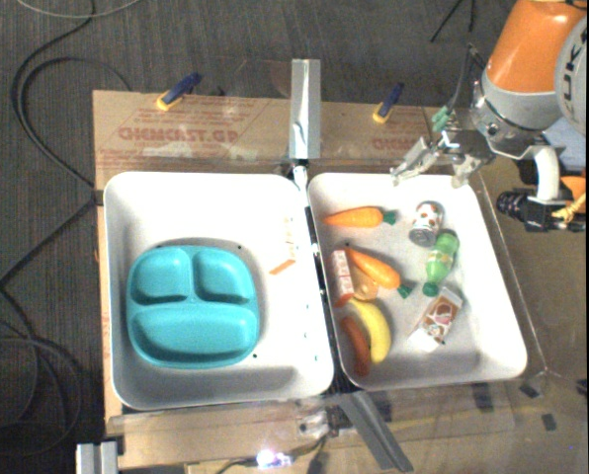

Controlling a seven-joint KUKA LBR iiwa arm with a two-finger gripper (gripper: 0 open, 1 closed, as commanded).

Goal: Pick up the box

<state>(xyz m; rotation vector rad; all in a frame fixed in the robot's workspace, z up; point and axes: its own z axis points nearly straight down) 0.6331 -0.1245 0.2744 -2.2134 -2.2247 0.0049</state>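
Camera view: the hand (pixel 435 162) hangs over the far rim of the right bin (pixel 512 294), fingers spread wide, holding nothing. The box (pixel 343 274), a slim red carton, lies near the bin's left wall, long axis running near to far. It sits down-left of the hand, well apart, with a carrot (pixel 357 217) and a can (pixel 426 221) between them.

Arm (pixel 542 42) with a broad glossy orange shell, pale grey casing beside it bearing dark lettering, grey metal wrist ring just above the claw (pixel 435 161), claw of slim silvery metal fingers, small green fitting and thin dark cables beside it
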